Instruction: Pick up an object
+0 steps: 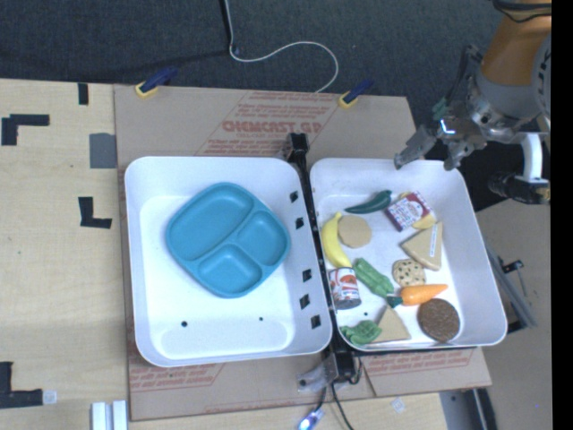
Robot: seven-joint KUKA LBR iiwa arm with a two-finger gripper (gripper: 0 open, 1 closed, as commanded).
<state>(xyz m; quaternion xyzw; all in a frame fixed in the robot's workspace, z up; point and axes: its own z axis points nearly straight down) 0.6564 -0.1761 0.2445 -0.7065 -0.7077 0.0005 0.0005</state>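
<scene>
My gripper (431, 156) hangs over the far edge of the right bin (479, 267), its two fingers spread open with nothing between them. Below it in that bin lie toy foods: a dark green pepper (369, 202), a red packet (406, 211), a banana (333, 242), a tan round cracker (354, 232), a cheese wedge (424, 245), a cookie (407, 271), a carrot (421, 293), a brown round patty (439, 319), a small can (346, 288), a green pickle (372, 277) and a sandwich triangle (390, 324).
The left bin (143, 240) holds a blue divided plate (226, 238). Both bins rest on a cardboard sheet (260, 124) on the bench. A white cable (269, 54) loops across the dark floor behind. The grey and orange arm (519, 34) enters at the upper right.
</scene>
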